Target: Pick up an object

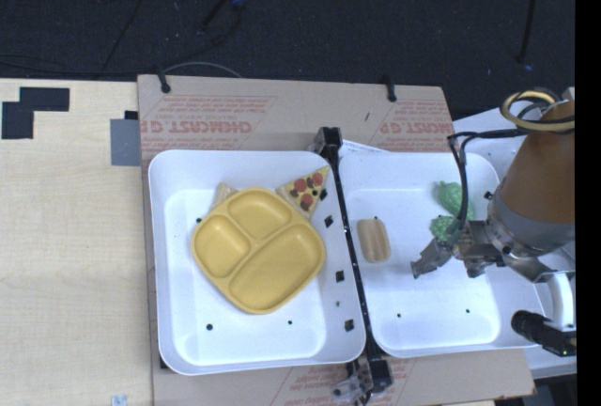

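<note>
The table carries 2 white bins side by side. The left bin (178,320) contains a yellow divided plate (259,249) with a toy pizza slice (308,189) touching its upper right rim. The right bin (423,329) contains a tan bread-like piece (374,240) near its left wall and a green leafy item (451,199) further right. The end effector (453,259) sits low over the right bin, just below the green item, its 2 fingers spread apart with nothing between them.
</note>
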Motion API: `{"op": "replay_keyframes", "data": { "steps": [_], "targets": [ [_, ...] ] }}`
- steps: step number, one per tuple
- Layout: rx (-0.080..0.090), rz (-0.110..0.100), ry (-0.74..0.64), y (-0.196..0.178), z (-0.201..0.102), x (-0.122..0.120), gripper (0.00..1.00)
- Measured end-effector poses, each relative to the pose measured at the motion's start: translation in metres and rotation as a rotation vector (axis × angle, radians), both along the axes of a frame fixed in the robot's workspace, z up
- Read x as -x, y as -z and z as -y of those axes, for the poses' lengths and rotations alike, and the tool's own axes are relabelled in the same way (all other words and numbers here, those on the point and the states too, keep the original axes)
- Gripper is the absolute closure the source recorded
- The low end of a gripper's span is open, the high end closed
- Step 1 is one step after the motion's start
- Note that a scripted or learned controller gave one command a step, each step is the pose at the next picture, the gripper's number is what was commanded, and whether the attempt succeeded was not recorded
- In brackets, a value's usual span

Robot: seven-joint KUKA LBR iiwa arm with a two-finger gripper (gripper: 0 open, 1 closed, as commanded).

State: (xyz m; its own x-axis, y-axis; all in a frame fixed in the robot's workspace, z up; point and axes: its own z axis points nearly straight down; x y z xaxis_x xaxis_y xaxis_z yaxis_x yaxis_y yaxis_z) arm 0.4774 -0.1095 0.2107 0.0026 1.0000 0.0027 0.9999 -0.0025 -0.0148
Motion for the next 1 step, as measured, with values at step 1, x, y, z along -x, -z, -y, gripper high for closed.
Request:
{"op": "replay_keyframes", "data": {
  "steps": [1],
  "targets": [
    [0.001,0.010,-0.002,-0.0048,0.0001,-0.0023,0.00]
  ]
}}
